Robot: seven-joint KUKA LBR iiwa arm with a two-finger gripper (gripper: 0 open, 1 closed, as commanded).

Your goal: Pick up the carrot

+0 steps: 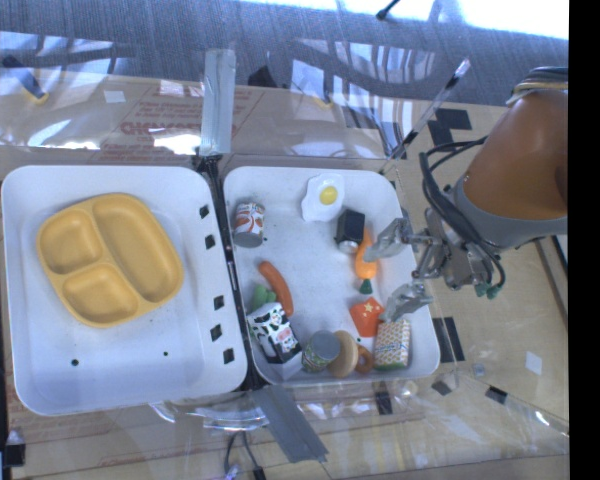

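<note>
Closest to the camera is the front wall of the right bin (280, 376), with a cow-print carton (271, 330), a can (321, 351) and a patterned pouch (392, 343) crowded just inside it. The carrot (365, 259) sits further back in that bin, near its right wall. The gripper (396, 268) hangs spread wide just right of the carrot, holding nothing. Beyond the carrot lies a fried egg (323, 197). Left of it, the bin's middle is bare floor.
</note>
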